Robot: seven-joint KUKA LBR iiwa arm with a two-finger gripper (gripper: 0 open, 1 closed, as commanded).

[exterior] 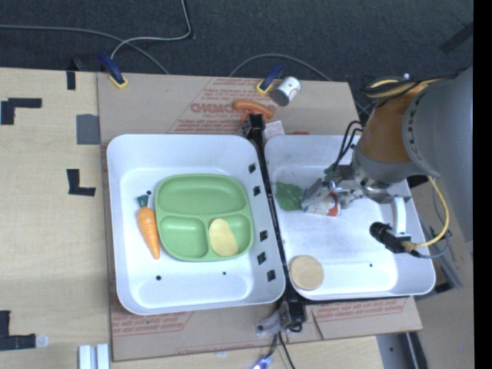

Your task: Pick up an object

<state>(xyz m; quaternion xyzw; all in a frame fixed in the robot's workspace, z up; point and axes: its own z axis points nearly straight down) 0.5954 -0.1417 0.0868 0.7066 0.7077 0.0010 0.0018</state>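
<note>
In the right bin point(400, 279) we see the pincer point(321, 199) low over the floor, just right of a green object point(287, 196) and against a small red and white item point(332, 205); whether it grips either, we cannot tell. A tan disc point(306, 271) lies at that bin's near-left corner, well apart from the pincer.

Even, bright overhead light; white bins point(123, 275) near overexposed, shadows soft. Dark floor along top edge murky. Gripper point(323, 198) area slightly blurred, overall resolution low.
</note>
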